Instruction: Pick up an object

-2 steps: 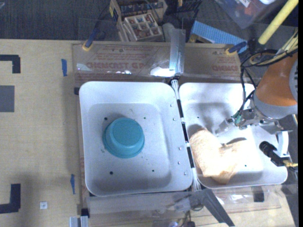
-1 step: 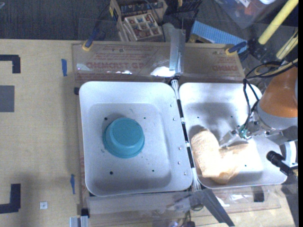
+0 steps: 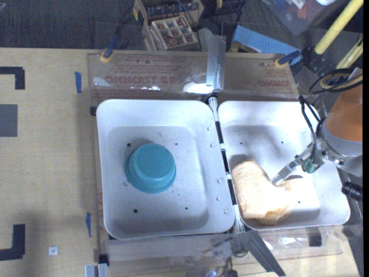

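Your view is evenly and fairly brightly lit from overhead. The left bin point(image 3: 109, 126) and right bin point(image 3: 242, 117) run close to white, with mild washout on their raised rims. Glare flares on the clear plastic sheet point(image 3: 196, 85) behind them. Shadows stay soft and short, including the one under the tool point(image 3: 282, 176). Focus is soft overall. The arm point(image 3: 346, 126) at the right edge is blurred, and the background clutter is dim.

I see two bins point(image 3: 115, 212) of smooth matt white plastic, a glossy teal plastic bowl point(image 3: 151, 167), a rough tan sponge point(image 3: 253, 192), and a pale wood-look bench point(image 3: 46, 154).
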### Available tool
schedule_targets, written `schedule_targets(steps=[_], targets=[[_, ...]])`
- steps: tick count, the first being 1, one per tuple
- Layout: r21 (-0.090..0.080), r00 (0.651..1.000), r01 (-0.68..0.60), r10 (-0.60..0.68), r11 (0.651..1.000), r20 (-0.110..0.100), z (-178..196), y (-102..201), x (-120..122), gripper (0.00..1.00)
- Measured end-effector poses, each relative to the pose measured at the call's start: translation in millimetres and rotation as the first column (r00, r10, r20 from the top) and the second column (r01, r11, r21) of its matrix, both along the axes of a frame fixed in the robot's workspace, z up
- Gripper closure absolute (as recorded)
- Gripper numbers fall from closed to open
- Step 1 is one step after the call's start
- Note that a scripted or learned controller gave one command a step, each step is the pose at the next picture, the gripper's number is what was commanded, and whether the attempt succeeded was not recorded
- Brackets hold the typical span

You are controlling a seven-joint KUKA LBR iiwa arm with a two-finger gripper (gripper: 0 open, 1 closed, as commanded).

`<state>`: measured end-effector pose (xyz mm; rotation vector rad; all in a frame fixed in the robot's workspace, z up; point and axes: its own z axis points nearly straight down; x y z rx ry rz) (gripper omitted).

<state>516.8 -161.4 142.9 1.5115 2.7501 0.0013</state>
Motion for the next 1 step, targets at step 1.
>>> schedule_targets(steps=[1], targets=[[0.0,0.986,0.169,-0.169,0.986,0.002,30.4,-1.5,61.1,0.0]])
